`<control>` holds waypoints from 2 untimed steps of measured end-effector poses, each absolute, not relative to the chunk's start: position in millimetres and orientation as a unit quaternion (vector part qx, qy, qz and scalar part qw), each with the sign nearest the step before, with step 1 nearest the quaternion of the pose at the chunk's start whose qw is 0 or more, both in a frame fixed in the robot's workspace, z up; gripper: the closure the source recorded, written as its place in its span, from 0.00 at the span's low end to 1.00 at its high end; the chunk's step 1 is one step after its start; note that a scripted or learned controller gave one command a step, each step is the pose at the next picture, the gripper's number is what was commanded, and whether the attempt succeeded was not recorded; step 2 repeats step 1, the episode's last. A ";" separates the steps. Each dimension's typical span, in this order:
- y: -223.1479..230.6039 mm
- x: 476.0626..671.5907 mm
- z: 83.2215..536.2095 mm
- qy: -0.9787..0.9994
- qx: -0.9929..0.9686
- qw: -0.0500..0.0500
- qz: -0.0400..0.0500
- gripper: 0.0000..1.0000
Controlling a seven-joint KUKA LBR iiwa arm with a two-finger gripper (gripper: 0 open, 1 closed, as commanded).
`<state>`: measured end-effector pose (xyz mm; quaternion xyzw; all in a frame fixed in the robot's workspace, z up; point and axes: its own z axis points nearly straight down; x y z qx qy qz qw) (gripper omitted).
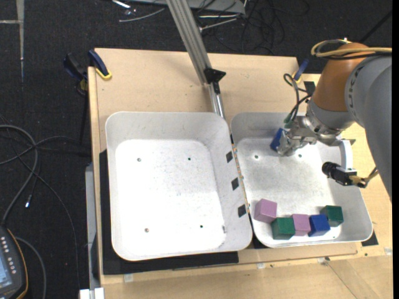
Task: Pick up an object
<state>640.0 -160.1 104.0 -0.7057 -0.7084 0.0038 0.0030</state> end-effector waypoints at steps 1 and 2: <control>-159.2 642.2 105.0 -0.709 -0.705 -0.001 0.001 0.00; -159.2 642.2 105.0 -0.709 -0.705 -0.001 0.001 0.00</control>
